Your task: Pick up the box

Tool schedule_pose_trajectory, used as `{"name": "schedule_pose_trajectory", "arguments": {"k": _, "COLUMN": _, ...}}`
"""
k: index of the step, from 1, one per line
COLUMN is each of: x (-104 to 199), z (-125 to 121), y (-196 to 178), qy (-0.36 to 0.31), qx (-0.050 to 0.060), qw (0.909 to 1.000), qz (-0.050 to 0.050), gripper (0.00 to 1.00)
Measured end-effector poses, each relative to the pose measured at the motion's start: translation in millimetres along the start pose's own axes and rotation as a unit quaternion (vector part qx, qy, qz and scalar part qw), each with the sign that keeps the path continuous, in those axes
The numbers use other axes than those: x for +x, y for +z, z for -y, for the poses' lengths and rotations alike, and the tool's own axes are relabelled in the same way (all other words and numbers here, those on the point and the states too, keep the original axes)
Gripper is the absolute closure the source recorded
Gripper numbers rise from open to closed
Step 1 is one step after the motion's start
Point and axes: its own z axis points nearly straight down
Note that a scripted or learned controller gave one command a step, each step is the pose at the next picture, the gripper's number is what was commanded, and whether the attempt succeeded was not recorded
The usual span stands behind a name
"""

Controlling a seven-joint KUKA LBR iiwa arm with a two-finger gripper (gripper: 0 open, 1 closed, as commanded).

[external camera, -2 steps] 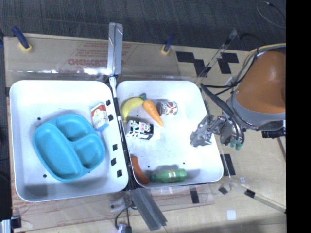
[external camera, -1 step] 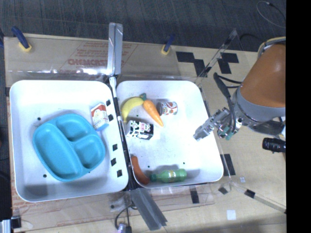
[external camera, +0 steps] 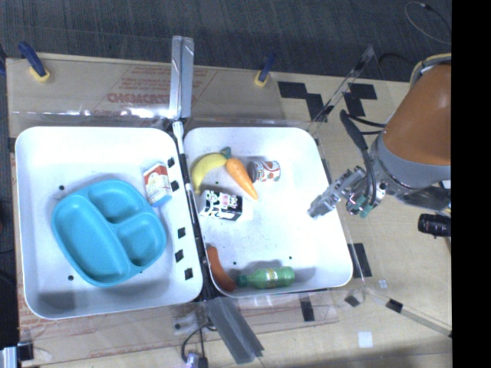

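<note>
A small black-and-white patterned box (external camera: pixel 221 205) lies flat in the right bin (external camera: pixel 307 240), near its left wall and just below the banana. A second small carton (external camera: pixel 157 182), red, white and blue, leans in the left bin (external camera: pixel 31 205) against the blue plate's upper right corner. My gripper (external camera: pixel 324 202) hangs over the right side of the right bin, well to the right of both boxes and apart from every object. Nothing is seen in its grasp.
A banana (external camera: pixel 201 167), a carrot (external camera: pixel 241 177) and a small can (external camera: pixel 265 171) lie at the back of the right bin. A green bottle (external camera: pixel 266 276) and a brown sausage (external camera: pixel 219 268) lie along its front wall. A blue divided plate (external camera: pixel 107 232) takes up much of the left bin.
</note>
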Motion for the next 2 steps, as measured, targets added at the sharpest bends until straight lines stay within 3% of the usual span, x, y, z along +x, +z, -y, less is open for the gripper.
{"name": "schedule_pose_trajectory", "arguments": {"k": 2, "x": -1, "z": -2, "y": -21, "qy": -0.006, "qx": -0.001, "qw": 1.0000, "qz": 0.002, "gripper": 1.00}}
